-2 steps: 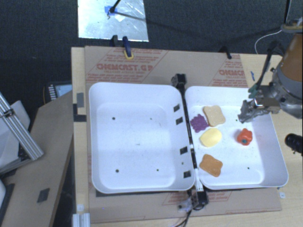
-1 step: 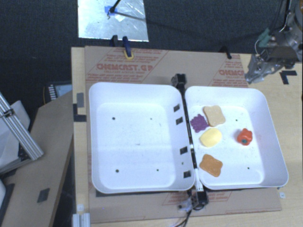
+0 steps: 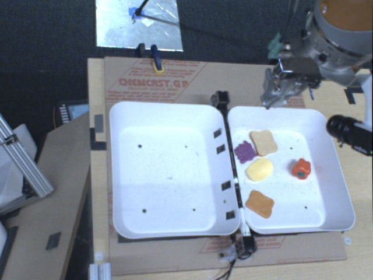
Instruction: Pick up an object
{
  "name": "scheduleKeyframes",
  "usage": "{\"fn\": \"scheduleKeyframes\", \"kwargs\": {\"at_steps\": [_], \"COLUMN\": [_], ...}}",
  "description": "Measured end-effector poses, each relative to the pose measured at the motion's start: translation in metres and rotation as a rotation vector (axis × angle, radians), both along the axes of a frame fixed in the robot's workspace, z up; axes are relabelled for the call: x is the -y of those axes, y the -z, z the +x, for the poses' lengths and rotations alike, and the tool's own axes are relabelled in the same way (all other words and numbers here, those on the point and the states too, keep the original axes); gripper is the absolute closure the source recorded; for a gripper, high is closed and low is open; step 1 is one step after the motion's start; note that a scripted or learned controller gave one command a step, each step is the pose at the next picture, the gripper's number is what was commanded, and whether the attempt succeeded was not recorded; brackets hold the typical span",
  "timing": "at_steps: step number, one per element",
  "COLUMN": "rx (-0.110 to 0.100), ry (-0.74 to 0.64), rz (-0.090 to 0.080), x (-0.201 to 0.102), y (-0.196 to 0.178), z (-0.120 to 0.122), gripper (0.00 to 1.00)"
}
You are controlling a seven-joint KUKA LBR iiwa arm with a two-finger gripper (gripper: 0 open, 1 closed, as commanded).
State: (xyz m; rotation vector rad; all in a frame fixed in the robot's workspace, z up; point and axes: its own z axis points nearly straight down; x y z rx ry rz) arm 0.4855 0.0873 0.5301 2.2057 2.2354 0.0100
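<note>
Both bins, left [image 3: 166, 112] and right [image 3: 332, 212], are plain white with small dark dots on their floors. In the right one lie a purple cluster [image 3: 245, 151], a tan slice [image 3: 264, 142], a pale yellow lump [image 3: 259, 170], an orange-brown slice [image 3: 260, 203] and a red-orange piece with a green top [image 3: 301, 168]. The board [image 3: 157, 80] beneath is brown with red lettering. The arm [image 3: 344, 16] is grey with an orange band.

Two white bins [image 3: 163, 112], five toy foods [image 3: 260, 169], perhaps two breads [image 3: 263, 142].
</note>
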Motion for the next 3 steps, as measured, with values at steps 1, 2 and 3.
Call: {"fn": "scheduleKeyframes", "kwargs": {"at_steps": [1, 2, 3], "rx": [-0.010, 0.005, -0.003], "ry": [0.003, 0.008, 0.004], "rz": [-0.004, 0.000, -0.001], "x": [-0.070, -0.063, -0.118], "y": [0.073, -0.008, -0.005], "z": [0.000, 0.001, 0.000], "gripper": [1.00, 1.00, 1.00]}}
